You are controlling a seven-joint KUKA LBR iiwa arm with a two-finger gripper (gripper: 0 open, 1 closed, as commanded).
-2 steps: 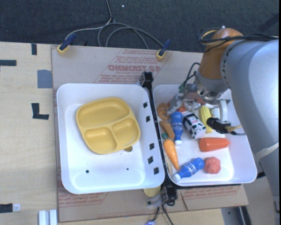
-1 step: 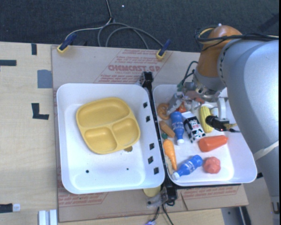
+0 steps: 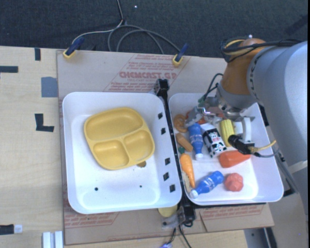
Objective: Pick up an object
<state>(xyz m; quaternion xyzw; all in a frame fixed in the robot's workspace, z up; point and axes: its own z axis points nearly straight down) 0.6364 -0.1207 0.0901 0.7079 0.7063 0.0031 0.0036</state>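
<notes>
- The gripper [image 3: 217,119] is lowered into the right bin [image 3: 268,187], near that bin's far edge, so that the crowded toys there can be reached from above.
- Whether anything is gripped cannot be told, since the wrist and its cabling cover the tips.
- No object is seen lifted; every toy appears to rest on the bin floor, so the pick is judged as not yet made.
- The likeliest targets lie just below the gripper: a blue bottle [image 3: 196,140] standing slantwise toward the bin's left edge, and a black-and-white cow toy [image 3: 214,141] just beside it.
- A yellow corn-like piece [image 3: 226,130] lies close under the wrist, partly hidden.
- An orange carrot [image 3: 187,168] is laid along the left edge, a second blue bottle [image 3: 207,183] rests toward the near edge, and a red ball [image 3: 234,182] sits near it.
- An orange-red wedge [image 3: 234,158] lies at the bin's middle right.
- The left bin [image 3: 75,190] carries a yellow divided plate [image 3: 119,137] toward its far edge, well apart from the arm.
</notes>
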